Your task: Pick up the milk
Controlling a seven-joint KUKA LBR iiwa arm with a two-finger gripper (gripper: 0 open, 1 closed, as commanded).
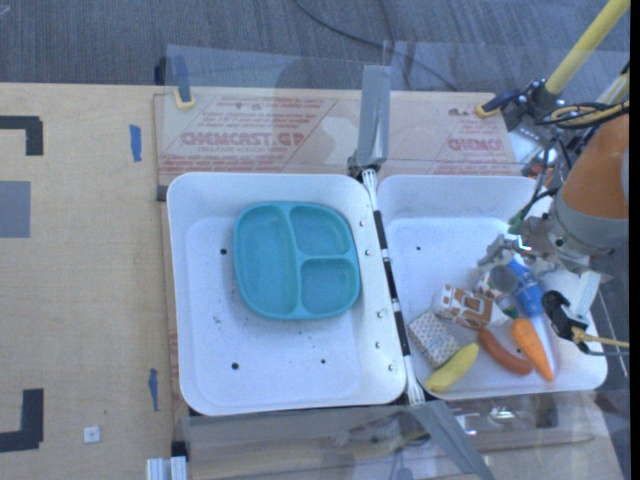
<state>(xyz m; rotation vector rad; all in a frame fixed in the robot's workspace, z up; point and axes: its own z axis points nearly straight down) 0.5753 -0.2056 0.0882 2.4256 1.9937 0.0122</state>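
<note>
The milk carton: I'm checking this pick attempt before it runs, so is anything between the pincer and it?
Nothing visible lies between them. The pincer hovers in the right bin, just right of the milk carton, which lies tilted. Close neighbours crowd it: a checkered packet to its lower left, a sausage and banana below.

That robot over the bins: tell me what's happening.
The grey arm reaches in from the right, and its gripper is low over the right bin, above a cluster of toy food: a brown-and-white milk carton, a patterned packet, a banana, a sausage and a carrot. The milk lies on the bin floor, not lifted. The left bin holds a teal divided plate.
</note>
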